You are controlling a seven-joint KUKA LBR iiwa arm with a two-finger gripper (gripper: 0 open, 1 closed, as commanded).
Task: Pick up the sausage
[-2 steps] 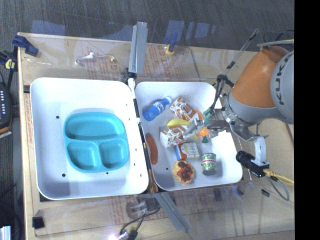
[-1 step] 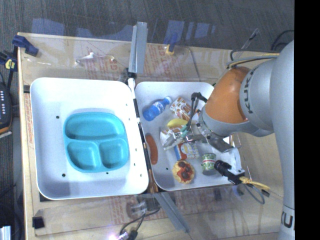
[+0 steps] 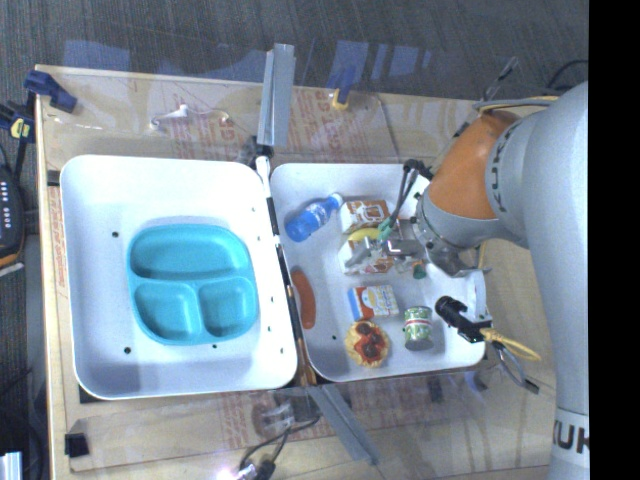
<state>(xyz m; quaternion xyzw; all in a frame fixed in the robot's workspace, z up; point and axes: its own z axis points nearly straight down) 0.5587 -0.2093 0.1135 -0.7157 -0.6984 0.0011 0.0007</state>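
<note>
A: where's the sausage (image 3: pixel 304 299) sitting?

B: right bin (image 3: pixel 330 368), hard against its left wall, lying lengthwise, just left of a small snack packet (image 3: pixel 377 300) and above-left of the little pizza (image 3: pixel 367 342)

A: and the gripper (image 3: pixel 385 251)?

B: down in the same bin over the yellow packets (image 3: pixel 366 240), well apart from the sausage. can't tell if the fingers are open or closed, too cluttered

A turquoise tray (image 3: pixel 192 290) is sitting in a white bin (image 3: pixel 85 193), while the neighbouring white bin (image 3: pixel 330 368) is showing a reddish-brown sausage (image 3: pixel 304 298), a blue bottle (image 3: pixel 312 217), a green-labelled can (image 3: pixel 417 327) and a red-and-yellow pizza slice (image 3: pixel 367 343).
</note>
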